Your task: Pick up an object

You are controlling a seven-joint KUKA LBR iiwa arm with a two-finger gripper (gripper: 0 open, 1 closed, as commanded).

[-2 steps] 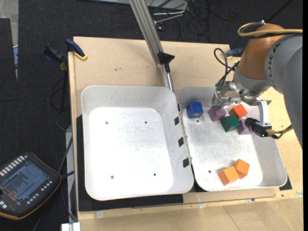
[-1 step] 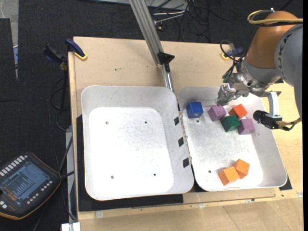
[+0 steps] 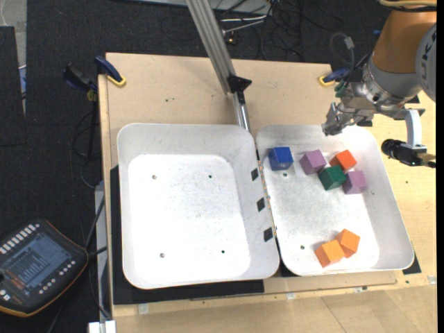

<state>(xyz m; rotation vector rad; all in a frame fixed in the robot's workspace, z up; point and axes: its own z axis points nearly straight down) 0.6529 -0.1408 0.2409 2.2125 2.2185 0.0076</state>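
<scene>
Although the gripper (image 3: pixel 338 125) hangs over the top rim of the right bin (image 3: pixel 388 200), in the upper right of the frame, nothing shows between its tips, so the pick looks not yet made. Whether the gripper is apart or together I cannot tell, since it is small and dark against the bin's edge. Every candidate lies in that right bin: a blue cube (image 3: pixel 280 158) near the bin's upper left, then a cluster just below and right of the gripper, made of a purple block (image 3: pixel 313 161), an orange block (image 3: pixel 345 160), a green block (image 3: pixel 332 177) and a second purple block (image 3: pixel 355 181), the green one touching or nearly touching its neighbours. Two more orange blocks (image 3: pixel 338 248) sit together near the bin's lower right, well apart from the cluster. The left bin (image 3: pixel 139 144) has no blocks in it. As I judge it, the whole task is left: choosing a block, coming down on it, closing and lifting. The nearest targets are the orange and purple blocks of the cluster, though their crowding may make a clean grasp harder.
</scene>
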